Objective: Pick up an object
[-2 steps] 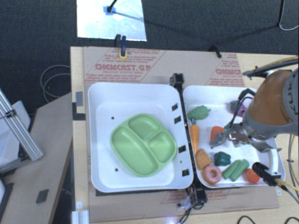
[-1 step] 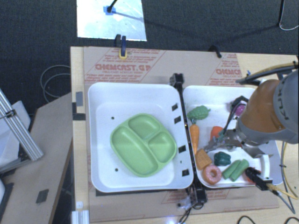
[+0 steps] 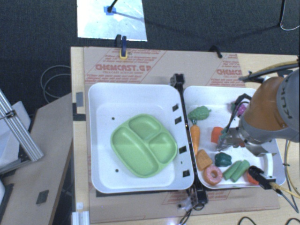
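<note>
**Tool low over toy food in the right bin**

The toy foods lie in the right bin: a carrot, a pink doughnut, a dark green pepper. The tool hangs just above the pepper, its grip impossible to tell. A green divided plate sits in the left bin.

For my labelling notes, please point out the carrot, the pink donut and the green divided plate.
carrot (image 3: 195,136): camera view, middle of its orange body.
pink donut (image 3: 213,175): camera view, on its ring.
green divided plate (image 3: 123,150): camera view, bare left compartment.
</note>
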Controlling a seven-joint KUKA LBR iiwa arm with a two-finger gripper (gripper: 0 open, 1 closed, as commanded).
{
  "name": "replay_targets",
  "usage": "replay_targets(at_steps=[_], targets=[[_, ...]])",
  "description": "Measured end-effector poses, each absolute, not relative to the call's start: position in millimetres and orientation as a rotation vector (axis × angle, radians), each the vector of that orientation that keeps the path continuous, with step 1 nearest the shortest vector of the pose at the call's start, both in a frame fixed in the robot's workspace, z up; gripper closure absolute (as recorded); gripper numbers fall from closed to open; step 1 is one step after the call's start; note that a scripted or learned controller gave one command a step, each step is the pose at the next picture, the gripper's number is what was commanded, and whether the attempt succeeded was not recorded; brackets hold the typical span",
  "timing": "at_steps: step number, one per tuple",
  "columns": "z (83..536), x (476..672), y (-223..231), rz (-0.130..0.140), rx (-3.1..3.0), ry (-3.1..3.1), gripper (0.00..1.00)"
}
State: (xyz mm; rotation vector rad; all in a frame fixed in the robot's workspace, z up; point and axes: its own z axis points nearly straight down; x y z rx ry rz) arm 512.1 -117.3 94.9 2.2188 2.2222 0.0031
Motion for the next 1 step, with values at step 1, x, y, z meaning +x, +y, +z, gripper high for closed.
replay_targets(at_steps=[1], targets=[[156.0, 517.7, -110.6, 0.007, 2.212, 2.223, 1.0]])
